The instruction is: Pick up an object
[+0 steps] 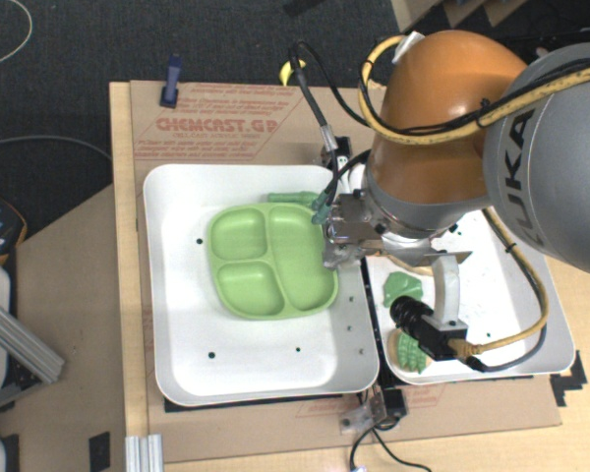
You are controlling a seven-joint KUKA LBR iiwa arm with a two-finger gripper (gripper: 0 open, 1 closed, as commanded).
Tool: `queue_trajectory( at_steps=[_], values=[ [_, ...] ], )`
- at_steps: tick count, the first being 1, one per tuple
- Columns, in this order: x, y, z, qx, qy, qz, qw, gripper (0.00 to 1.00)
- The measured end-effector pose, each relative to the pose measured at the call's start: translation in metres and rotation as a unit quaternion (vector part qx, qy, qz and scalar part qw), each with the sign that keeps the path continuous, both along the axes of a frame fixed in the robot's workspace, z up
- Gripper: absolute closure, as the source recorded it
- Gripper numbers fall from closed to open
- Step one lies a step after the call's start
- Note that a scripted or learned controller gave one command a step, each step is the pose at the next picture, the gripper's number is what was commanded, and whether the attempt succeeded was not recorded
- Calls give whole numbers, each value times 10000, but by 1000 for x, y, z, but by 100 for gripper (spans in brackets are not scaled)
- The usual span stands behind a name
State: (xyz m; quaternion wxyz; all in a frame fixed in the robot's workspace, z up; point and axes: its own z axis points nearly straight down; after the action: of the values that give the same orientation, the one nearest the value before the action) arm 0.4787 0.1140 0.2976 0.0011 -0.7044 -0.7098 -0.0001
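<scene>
My gripper (346, 236) hung over the left bin's (177, 293) right rim, beside the green divided tray (270, 261). Grip state: can't tell. Small green objs (405, 288) lay in the right bin (531, 332)

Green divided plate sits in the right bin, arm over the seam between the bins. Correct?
Not quite. The camera view shows the green divided plate in the left bin, not the right one. The rest holds: the arm hangs over the seam between the two bins.
</scene>
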Motion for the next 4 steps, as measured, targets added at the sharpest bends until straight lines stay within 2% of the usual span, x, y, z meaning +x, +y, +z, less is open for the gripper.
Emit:
queue_trajectory(
  at_steps=[1,2,3,4],
  values=[
    [1,50,122,28,-82,2,10000,100],
    [1,47,125,-9,-22,-29,10000,100],
    [0,4,95,-16,15,-65,10000,100],
    [1,34,153,7,-45,-18,10000,100]
  ],
)
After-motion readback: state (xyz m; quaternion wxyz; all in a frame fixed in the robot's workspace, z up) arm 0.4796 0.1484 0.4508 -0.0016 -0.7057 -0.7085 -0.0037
